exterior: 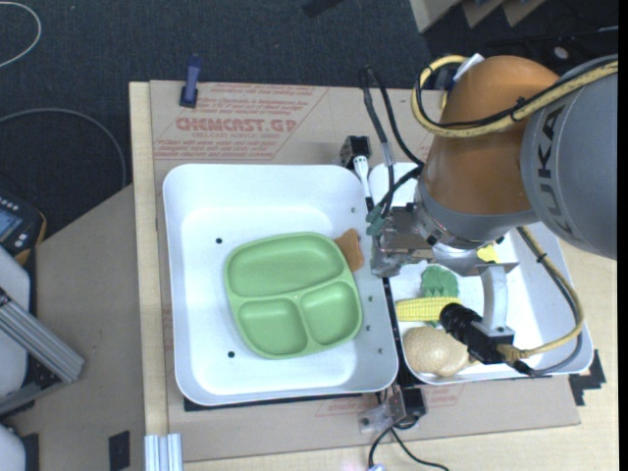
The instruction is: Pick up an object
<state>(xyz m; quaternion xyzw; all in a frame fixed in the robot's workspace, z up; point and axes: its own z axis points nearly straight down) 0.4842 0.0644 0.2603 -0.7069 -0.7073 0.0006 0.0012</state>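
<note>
The arm's wrist hung over the right bin (554,361), crowding its near wall; the gripper (397,248) sat at the divider, its grasp impossible to tell. Corn (417,309), broccoli (440,281) and a bread roll (435,351) lay there. The left bin (196,204) held a green divided plate (292,292), with open floor around it.

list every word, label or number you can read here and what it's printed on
"CHEMCAST G P": large red print on the brown board under the bins, seen upside down; last letters uncertain.
Smaller red lines above and below it on the same board: too small to read.
"KUKA": partial grey lettering on the arm; only about "UK" shows.
Faint red print on the board's front edge: unreadable.
</note>
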